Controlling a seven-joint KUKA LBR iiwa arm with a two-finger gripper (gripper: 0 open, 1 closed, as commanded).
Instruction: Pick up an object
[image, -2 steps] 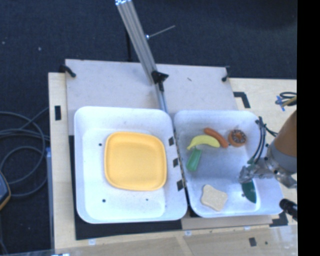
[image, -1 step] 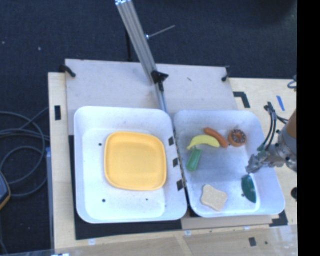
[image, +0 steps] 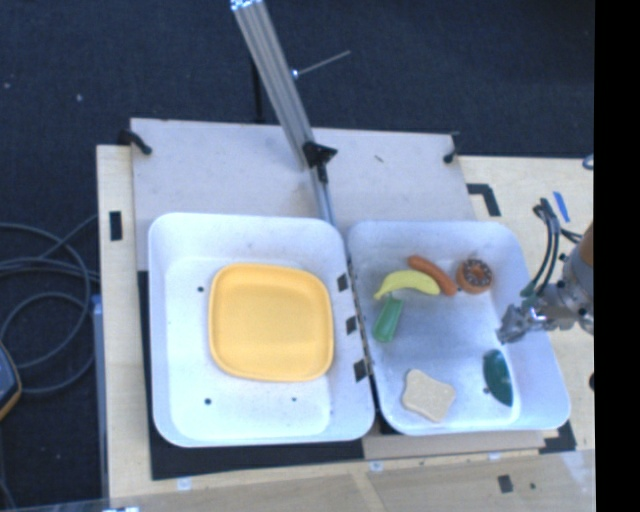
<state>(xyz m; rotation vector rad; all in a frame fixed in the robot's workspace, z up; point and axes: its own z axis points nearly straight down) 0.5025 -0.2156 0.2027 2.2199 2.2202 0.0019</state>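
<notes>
The right bin (image: 520, 405) holds 6 small objects. A yellow banana (image: 408, 284) lies near its upper middle, with a reddish sausage (image: 432, 272) touching it on the upper right and a round brown-orange piece (image: 474, 275) just beside that. A green cylinder (image: 388, 318) sits below the banana's left end, close to the wall between the bins. A slice of bread (image: 428, 395) lies near the bin's lower edge, and a dark green oval piece (image: 498, 377) rests against the right wall, tilted.

The end effector (image: 520, 322) hangs over the bin's right rim, above the dark green piece and apart from it; nothing sits between its fingers, and whether they are wide or narrow cannot be told.

The left bin (image: 180, 250) carries 1 square yellow plate (image: 270, 322) at its centre. Both bins rest on the tabletop (image: 230, 160).
</notes>
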